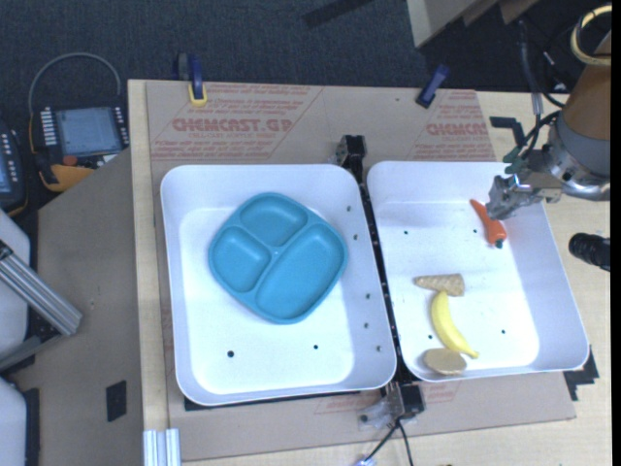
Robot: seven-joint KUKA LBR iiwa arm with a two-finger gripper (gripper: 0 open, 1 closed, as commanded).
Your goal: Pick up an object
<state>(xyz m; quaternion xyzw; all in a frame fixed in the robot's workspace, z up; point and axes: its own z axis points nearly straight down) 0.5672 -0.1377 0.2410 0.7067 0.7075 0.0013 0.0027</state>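
In the right bin [548,289], a small orange carrot [488,219] lies near the far right wall. My gripper [508,200] hangs at the carrot's upper right end, touching or nearly touching it. I cannot tell whether the carrot is in its grasp. A yellow banana [451,325] lies nearer the front, with a tan wedge [441,282] just above it and a tan round piece [445,361] at its lower end.
The left bin [194,348] holds a blue divided plate [278,255]. A black divider runs between the bins [376,260]. The arm's grey wrist [582,153] comes in over the right bin's far right corner. Cardboard lies under both bins.
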